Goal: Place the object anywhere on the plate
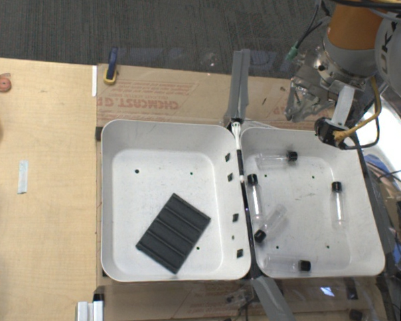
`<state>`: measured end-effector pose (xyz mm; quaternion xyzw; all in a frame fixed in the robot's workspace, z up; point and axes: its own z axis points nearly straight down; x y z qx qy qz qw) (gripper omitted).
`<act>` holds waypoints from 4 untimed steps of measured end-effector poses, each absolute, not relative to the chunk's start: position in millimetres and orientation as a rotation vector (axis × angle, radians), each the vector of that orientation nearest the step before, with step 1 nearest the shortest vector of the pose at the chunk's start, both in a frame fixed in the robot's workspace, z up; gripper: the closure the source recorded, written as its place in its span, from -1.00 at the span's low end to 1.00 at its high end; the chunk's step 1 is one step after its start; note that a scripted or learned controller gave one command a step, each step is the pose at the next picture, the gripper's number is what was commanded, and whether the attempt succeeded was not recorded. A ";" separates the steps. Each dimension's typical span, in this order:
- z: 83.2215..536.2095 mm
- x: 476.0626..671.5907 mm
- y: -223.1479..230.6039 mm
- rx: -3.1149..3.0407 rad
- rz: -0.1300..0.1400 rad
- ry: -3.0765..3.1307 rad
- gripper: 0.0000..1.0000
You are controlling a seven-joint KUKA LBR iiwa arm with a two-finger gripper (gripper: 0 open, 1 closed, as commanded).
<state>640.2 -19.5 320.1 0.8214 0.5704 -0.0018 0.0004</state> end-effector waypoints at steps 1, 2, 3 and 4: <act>397.4 658.5 58.5 2.800 -0.005 1.423 1.00; 440.2 659.4 124.0 2.535 -0.006 1.854 1.00; 433.9 659.3 168.4 1.820 -0.005 2.562 1.00; 440.7 660.0 184.3 0.828 -0.001 3.029 1.00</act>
